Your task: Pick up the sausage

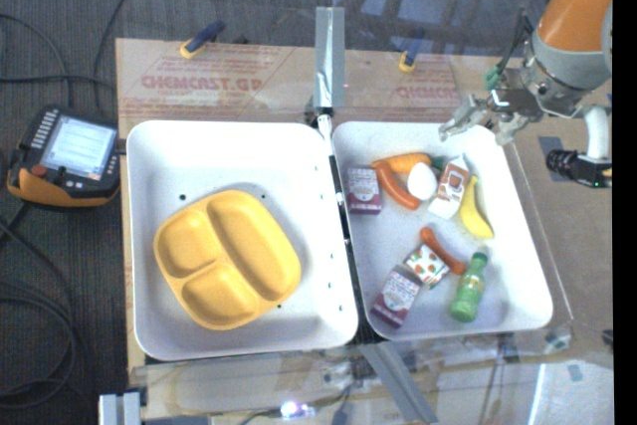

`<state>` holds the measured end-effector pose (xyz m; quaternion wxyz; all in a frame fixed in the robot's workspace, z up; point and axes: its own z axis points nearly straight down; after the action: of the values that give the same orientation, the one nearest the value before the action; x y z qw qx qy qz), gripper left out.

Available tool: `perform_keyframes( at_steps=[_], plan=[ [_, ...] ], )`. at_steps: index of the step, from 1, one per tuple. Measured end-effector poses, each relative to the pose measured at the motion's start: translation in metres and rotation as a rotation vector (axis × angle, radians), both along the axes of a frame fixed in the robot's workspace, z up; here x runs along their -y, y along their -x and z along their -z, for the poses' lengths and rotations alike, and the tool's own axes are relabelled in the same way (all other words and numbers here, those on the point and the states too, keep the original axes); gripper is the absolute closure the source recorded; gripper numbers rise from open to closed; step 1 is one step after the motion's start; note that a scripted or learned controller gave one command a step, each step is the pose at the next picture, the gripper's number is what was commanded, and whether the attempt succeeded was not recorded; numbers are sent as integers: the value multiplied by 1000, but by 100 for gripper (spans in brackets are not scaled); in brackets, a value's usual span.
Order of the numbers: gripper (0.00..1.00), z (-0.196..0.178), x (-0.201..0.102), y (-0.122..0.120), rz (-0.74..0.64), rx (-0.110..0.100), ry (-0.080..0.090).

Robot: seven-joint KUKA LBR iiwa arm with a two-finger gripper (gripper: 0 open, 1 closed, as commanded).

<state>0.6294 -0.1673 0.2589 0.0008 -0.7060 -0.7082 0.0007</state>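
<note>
The two-finger gripper (478,117), fingers spread and empty, hovers over the right white bin's (528,244) twelve-o'clock rim; the small orange-red sausage (442,251) lies at six o'clock.

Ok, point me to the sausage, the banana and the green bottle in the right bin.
sausage (443,252): camera view, middle of its exposed orange length.
banana (476,211): camera view, middle of its curved body.
green bottle (466,292): camera view, its body below the cap.

Glossy yellow plastic tray (227,257)
</note>
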Motion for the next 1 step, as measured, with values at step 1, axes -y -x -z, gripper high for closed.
perform_keyframes(
  at_steps=[1],
  plan=[
    [0,134,-13,4,62,24,8]
  ],
)
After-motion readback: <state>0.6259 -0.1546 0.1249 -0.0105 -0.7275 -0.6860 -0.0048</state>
